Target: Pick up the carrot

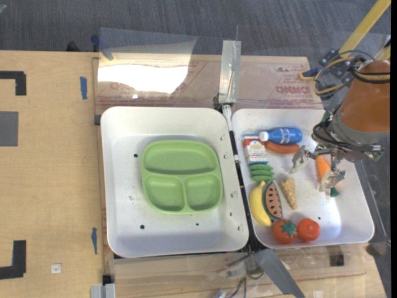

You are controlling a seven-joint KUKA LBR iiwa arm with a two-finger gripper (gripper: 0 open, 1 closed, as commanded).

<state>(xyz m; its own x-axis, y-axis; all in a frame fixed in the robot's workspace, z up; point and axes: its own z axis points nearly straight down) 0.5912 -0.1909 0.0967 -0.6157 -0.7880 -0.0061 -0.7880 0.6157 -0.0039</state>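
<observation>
end effector (318,168) spread wide astride the carrot (322,167), not gripping; cone (289,192) and hot dog (283,147) near.

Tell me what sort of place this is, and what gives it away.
Probably a robot lab's pick-and-place bench, not a kitchen. Two white bins sit on cardboard, the right one holds toy food such as a banana and tomato, and the arm's hand hangs over a carrot.

A wooden bench (43,185) bears two shallow white bins: the left bin (118,166) and, touching its right side, the right bin (356,216) (clear sheeting (149,73) lies just behind the left bin).
</observation>
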